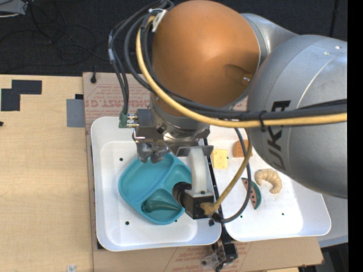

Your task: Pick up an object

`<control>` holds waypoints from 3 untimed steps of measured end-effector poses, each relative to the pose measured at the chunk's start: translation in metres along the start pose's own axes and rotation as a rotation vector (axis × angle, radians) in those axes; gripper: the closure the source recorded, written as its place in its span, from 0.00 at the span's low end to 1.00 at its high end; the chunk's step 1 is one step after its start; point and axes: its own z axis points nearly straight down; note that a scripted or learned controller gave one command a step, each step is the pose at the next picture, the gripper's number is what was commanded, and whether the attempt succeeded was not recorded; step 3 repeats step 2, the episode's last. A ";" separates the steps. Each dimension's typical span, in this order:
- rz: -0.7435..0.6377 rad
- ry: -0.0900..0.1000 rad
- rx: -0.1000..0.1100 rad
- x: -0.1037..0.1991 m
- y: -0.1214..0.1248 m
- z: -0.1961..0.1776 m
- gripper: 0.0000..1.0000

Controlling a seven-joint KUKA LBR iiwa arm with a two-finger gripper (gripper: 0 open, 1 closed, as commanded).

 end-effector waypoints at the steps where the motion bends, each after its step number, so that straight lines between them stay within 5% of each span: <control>1: -0.001 0.000 -0.001 0.000 0.000 -0.039 1.00; 3: -0.001 -0.001 0.001 0.000 0.000 -0.072 1.00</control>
